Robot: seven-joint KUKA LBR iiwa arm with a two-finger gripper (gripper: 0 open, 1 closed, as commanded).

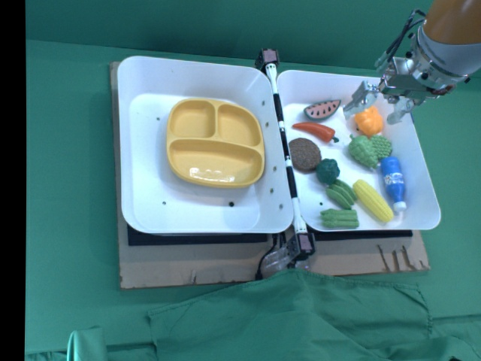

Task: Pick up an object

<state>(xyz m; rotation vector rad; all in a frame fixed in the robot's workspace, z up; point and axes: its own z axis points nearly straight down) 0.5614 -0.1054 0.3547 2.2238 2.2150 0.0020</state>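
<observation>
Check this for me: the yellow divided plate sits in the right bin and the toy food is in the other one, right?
Not quite. The camera view shows the yellow plate in the left bin, not the right one. The toy food, such as the corn and the watermelon slice, lies in the other bin, the right bin.

The arm (451,21) enters as a thick rounded segment with an orange band, then a pale grey collar below it at the wrist. Thin dark cables loop along its left side (at least two strands, looping loose of the body). Beneath the collar sits the gripper (379,105), a boxy silver-grey metal assembly with darker patches, ending in two pale grey fingers (356,99) of angular shape.
</observation>
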